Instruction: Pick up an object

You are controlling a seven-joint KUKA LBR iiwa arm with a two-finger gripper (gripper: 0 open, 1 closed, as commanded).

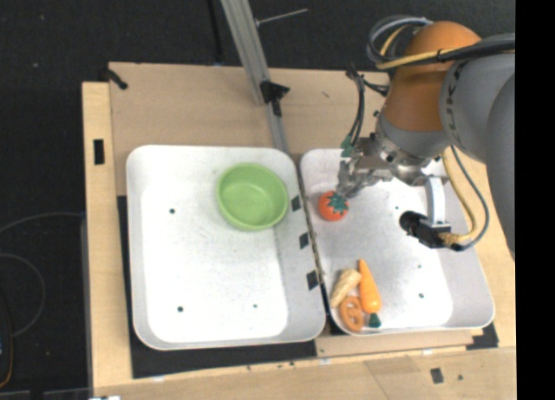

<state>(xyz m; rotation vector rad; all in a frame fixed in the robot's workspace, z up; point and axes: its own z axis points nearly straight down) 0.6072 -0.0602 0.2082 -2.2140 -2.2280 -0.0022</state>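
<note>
The tool [345, 183] is down in the right bin [460, 298], right over a little tomato [332, 206] near the bin's left wall, fingertips about touching its top. Can't tell its grip state from here. A carrot [369, 286] and other toy food sit at the front edge. Green bowl [252, 197] sits in the left bin [173, 303].

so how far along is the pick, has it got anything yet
Done: the gripper has reached the right-hand white bin and sits just above the small red toy tomato. In hand: nothing visibly lifted; the tomato rests on the bin floor. Left: grasp and raise it.
</note>
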